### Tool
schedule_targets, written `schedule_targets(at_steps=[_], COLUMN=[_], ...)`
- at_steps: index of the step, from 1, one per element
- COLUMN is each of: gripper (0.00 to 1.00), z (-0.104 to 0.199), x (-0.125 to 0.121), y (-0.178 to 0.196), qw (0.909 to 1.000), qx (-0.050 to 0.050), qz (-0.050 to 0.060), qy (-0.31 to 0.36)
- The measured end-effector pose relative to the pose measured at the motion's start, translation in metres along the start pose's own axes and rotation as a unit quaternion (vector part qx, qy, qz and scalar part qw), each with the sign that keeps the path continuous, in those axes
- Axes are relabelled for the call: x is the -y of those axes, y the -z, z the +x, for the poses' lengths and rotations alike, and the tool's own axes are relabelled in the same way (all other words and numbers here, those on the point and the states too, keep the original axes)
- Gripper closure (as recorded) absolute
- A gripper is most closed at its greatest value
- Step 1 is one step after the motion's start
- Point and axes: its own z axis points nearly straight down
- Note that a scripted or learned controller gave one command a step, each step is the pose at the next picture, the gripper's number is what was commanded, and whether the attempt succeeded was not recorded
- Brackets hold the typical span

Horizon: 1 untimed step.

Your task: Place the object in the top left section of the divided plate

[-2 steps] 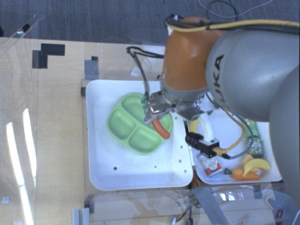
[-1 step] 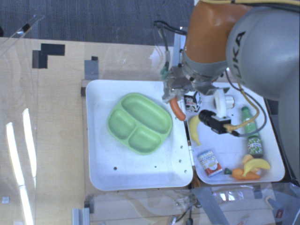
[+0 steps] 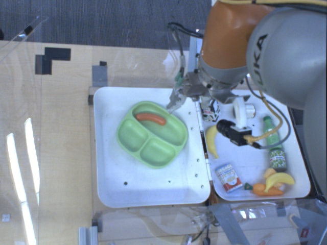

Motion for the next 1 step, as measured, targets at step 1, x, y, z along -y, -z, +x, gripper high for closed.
schedule_targets(at_steps=[1], gripper=[1.0], z=[0.0015], x=[-0.0024], y=[0.0095], qw=[1.0], qx=[0.001], qz=[-0.001], qy=[0.007])
